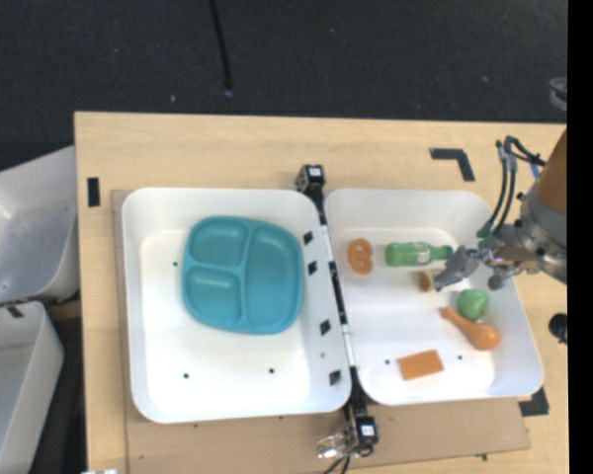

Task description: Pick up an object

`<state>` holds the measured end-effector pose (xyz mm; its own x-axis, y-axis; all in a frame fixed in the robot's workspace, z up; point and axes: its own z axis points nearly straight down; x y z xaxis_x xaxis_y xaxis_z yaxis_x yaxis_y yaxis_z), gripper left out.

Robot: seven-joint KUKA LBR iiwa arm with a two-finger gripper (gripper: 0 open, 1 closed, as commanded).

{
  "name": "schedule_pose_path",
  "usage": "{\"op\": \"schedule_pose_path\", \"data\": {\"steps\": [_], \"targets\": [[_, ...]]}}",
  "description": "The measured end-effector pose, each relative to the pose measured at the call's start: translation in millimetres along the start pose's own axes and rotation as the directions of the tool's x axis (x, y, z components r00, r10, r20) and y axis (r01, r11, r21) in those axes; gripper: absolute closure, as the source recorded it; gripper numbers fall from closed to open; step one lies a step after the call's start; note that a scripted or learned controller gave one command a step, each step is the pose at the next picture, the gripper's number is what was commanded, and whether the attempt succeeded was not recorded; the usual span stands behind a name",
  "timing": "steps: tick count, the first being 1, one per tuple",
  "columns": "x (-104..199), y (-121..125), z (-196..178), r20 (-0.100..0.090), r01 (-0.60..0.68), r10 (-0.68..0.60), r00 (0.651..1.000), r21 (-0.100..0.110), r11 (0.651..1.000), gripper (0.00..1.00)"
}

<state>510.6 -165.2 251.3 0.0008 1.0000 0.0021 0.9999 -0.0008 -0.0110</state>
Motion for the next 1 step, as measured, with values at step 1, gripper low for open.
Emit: {"op": "schedule_pose_path", "data": {"steps": [1], "targets": [[0.3, 2.4, -6.2, 0.003, 0.003, -0.003, 1.0, -0.013, 1.0, 0.0]]}}
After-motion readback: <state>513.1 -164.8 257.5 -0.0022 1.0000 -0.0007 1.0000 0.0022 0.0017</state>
